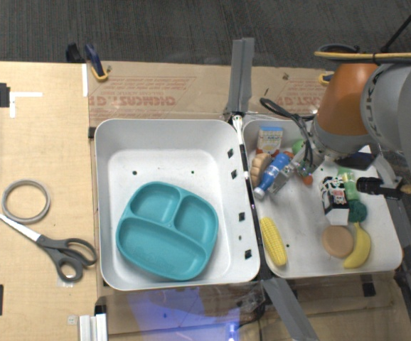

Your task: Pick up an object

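Wooden bench, two white bins on it – right bin (383, 260) has a corn cob (273, 241) and banana (359, 249) up front, blue bottle (271, 173) further back. The gripper (306, 163) sits just beside that bottle – grip state unclear. Left bin (164, 132) holds a teal plate (167, 230).

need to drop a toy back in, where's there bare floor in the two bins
Left bin: a bare strip along the back wall, behind the teal plate. Right bin: an open patch in the middle, between the corn, the bottle and the banana. Its back corner, under the arm, is crowded.
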